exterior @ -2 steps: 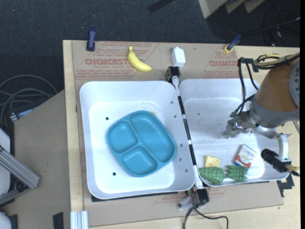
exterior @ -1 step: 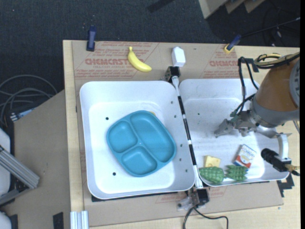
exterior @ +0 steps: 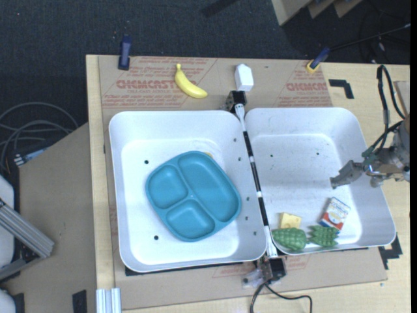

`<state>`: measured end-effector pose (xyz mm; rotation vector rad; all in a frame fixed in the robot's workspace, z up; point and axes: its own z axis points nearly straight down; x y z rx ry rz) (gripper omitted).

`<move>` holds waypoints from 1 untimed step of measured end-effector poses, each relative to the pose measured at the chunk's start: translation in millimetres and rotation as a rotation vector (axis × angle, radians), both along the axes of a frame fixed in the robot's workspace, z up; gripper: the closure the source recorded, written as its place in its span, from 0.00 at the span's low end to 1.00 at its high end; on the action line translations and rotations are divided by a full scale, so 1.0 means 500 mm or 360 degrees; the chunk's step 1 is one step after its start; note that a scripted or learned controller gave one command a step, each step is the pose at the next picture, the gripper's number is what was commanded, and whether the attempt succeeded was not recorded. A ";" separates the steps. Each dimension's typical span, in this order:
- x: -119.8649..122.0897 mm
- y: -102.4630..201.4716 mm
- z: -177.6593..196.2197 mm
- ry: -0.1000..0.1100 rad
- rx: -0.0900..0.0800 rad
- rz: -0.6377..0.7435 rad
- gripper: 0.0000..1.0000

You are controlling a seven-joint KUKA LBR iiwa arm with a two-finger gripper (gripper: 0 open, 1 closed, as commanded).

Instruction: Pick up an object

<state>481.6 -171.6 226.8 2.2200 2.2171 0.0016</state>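
Small carton (exterior: 335,213) — right bin (exterior: 306,126); gripper (exterior: 343,175) above; dark carpet (exterior: 58,18)

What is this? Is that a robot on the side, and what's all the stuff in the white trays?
Yes! A camera up high looks down on a bench. The robot arm comes in from the right, and its gripper hangs over the right bin. I can't see anything held in it. Near that bin's front edge lie two bumpy green toys, a small yellow piece and a little red and white packet. The left bin holds a blue plate with three sections. Behind the bins, on the bench, lies a toy banana.
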 end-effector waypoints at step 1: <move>-0.004 -0.085 0.011 0.0002 -0.0001 0.0000 0.00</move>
